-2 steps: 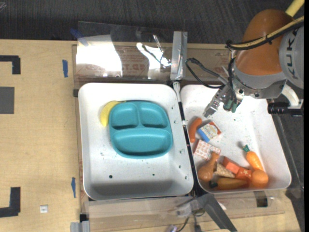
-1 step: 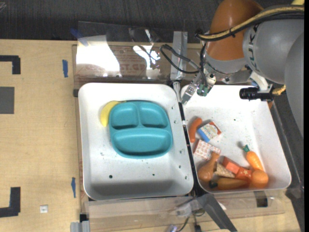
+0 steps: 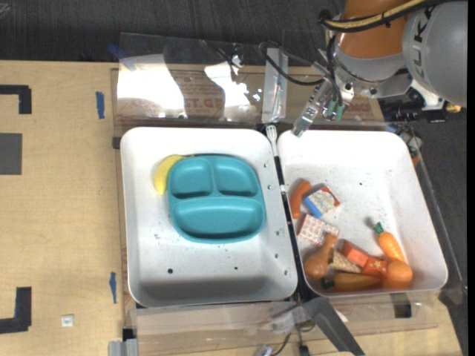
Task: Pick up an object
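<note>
My gripper (image 3: 285,127) hangs above the back edge of the bench, over the seam between the two bins. Its two grey fingers (image 3: 273,95) stand apart and open, with nothing between them. The right bin (image 3: 356,150) holds a pile of toy food at its front: a carrot (image 3: 390,246), an orange sausage shape (image 3: 299,196), a small printed box (image 3: 321,199), a pink wafer (image 3: 315,230), a brown pear shape (image 3: 320,259) and a red block (image 3: 355,256). All of it lies below and in front of the gripper, apart from it.
The left bin (image 3: 141,221) holds a teal divided plate (image 3: 216,196) with a yellow object (image 3: 161,172) partly hidden under its left edge. A clear plastic sheet (image 3: 185,87) stands behind the bins. The wooden bench (image 3: 56,199) spreads out to the left.
</note>
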